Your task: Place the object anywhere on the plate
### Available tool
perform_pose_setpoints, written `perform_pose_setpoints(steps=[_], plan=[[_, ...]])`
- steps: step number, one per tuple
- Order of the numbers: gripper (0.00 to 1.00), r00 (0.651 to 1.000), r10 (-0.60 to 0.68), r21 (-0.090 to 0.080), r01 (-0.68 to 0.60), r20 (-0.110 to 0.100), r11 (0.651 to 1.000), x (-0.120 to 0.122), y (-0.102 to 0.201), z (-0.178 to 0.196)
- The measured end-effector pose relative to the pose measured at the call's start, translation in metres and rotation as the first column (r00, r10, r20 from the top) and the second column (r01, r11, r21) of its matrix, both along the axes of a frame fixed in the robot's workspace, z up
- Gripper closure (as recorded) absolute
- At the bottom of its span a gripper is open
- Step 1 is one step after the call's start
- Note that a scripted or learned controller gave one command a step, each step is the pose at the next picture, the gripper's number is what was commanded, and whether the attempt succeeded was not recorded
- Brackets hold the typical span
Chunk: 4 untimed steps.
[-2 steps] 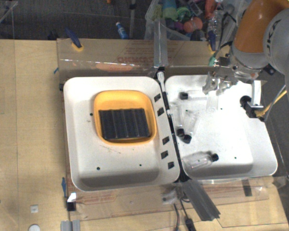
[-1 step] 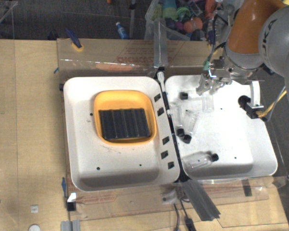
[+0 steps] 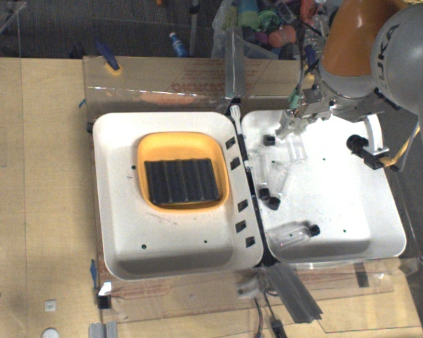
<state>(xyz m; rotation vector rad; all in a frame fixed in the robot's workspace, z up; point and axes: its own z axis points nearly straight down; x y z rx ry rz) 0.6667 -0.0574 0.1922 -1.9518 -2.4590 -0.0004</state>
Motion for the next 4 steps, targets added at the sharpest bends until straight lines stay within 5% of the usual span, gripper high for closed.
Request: perform_pose_setpoints(steps=[1, 2, 3, 4], plan=[[1.0, 0.974, 0.228, -0.002, -0.228, 0.007, 0.974, 0.001, 0.016, 0.031], [1.0, 0.951, 0.308, 0.0, -0.308, 0.001, 0.951, 0.0, 0.022, -0.007], [1.0, 0.828, 0.561, -0.001, -0.561, 0.003, 0.828, 0.001, 0.04, -0.006], [1.0, 0.799, 0.602, -0.003, -0.602, 0.005, 0.799, -0.008, 0.049, 0.014]])
